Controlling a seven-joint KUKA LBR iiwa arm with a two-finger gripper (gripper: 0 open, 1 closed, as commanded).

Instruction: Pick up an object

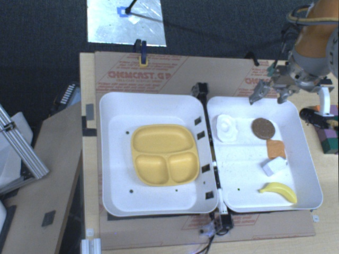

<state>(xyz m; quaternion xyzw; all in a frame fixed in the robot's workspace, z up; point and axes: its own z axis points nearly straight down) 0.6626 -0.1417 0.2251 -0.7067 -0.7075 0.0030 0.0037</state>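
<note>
The right bin [307,157] holds a white lumpy object [226,127] at its left, a brown round disc [263,128], an orange piece [276,149], a small white block [274,166] and a yellow banana [279,191] near the front. My gripper [271,93] hangs over the back edge of the right bin, above and behind the brown disc. Its two fingers are spread apart with nothing between them.
A yellow three-compartment tray [162,154] lies in the left bin [114,142]. A black divider with clips [207,142] runs between the bins. A silvery sheet [126,15] lies behind the bench. Coloured items [327,131] sit off the right bin's edge.
</note>
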